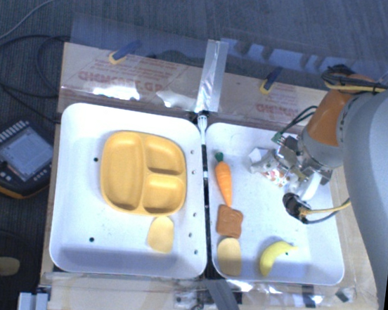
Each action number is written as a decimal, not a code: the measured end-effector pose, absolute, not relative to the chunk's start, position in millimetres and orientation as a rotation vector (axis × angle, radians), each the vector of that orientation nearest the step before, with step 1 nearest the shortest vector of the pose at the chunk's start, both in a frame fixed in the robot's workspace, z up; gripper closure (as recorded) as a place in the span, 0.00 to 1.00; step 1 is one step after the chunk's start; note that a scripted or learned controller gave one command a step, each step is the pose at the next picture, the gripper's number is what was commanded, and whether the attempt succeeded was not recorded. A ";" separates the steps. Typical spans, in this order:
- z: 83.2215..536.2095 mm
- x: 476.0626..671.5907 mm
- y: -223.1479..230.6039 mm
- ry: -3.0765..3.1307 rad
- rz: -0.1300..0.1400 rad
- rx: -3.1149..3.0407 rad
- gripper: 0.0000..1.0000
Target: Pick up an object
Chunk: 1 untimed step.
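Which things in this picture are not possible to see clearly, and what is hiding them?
- Gripper: in the camera view, small and seen from above; its own body covers the fingertips, so open or shut is unclear.
- Small white and red thing under the gripper: too small and blurred to identify, and contact cannot be judged.
- Right bin, far right corner: hidden by the grey arm.
- Tan piece beside the banana: shape blurred.

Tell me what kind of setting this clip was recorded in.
Most likely a robotics lab grasping bench, not a kitchen. Two white bins sit on a taped board, holding toy food such as a carrot and banana; a teach pendant and cables lie on grey carpet.
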State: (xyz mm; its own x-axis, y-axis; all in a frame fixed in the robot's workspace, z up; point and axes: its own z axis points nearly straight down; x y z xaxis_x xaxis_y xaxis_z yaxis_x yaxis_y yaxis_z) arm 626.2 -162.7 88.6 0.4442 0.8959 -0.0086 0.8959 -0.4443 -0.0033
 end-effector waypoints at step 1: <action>89.8 650.9 -181.3 1.863 -0.081 2.581 0.00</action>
State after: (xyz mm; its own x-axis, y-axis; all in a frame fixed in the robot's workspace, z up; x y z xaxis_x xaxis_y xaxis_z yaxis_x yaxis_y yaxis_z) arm 650.9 -181.3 89.8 0.3142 0.9492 -0.0166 0.9471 -0.3146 -0.0639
